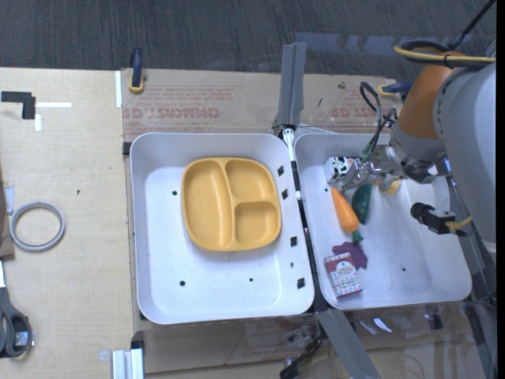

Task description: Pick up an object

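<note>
You are hovering the end effector (364, 174), grip state impossible to tell, beside the carrot (344, 210), which looks light, stiff and slippery; take it mid-length.

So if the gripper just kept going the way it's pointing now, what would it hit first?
Probably the orange carrot or the dark green vegetable beside it; the gripper hangs just above both, though depth is unclear.

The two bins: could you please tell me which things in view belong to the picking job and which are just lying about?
Job:
gripper
carrot
dark green vegetable
purple toy
small carton
right bin

Lying about:
yellow divided plate
tape roll
scissors
</note>
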`<state>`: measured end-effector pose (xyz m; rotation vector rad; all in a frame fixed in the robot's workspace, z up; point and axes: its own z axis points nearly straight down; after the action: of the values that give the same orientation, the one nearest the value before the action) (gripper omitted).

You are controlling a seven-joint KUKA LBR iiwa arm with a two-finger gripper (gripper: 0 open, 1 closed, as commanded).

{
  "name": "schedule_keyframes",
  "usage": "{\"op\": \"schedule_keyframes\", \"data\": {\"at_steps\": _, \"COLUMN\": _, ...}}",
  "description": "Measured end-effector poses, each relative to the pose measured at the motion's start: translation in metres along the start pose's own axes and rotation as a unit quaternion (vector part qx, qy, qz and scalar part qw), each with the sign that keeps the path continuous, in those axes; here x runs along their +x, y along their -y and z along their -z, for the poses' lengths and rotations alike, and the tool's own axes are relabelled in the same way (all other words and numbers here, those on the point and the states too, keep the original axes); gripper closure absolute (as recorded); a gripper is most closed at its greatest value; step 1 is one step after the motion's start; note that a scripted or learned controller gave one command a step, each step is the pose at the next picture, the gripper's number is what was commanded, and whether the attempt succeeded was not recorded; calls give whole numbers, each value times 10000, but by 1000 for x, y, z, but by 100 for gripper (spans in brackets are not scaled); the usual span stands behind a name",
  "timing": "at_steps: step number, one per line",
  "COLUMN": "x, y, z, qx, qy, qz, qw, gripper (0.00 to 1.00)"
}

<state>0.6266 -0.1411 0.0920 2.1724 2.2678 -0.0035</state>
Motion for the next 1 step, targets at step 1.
{"op": "schedule_keyframes", "data": {"at_steps": 1, "x": 1, "y": 0, "z": 9, "qx": 7, "qy": 11, "qz": 32, "qw": 10000, "gripper": 100}}
